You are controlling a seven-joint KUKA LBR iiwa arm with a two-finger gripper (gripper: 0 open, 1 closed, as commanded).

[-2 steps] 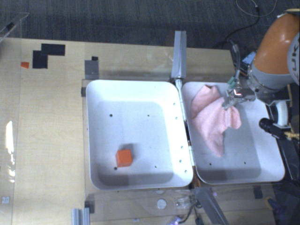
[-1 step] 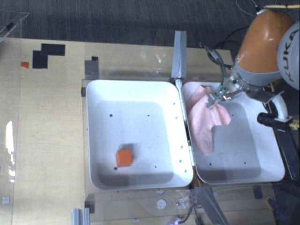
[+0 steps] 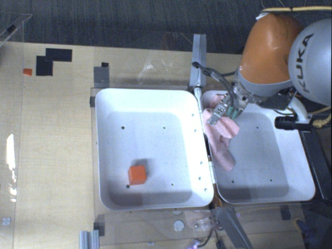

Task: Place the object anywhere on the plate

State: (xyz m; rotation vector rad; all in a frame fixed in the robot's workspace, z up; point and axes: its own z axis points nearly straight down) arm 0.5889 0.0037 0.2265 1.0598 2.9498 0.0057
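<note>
The robot's two-finger gripper [image 3: 226, 111] hangs at the right white bin's [image 3: 270, 154] upper left corner, its opening impossible to judge, over a pale pink soft object [image 3: 222, 139] that trails along the bin's left wall toward its lower edge.

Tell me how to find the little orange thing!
Look at the left white bin of the two side by side on the bench. Near its front, left of the middle, sits a small orange block. It is bright and boxy, unlike the floppy pink cloth lying in the right bin.
</note>
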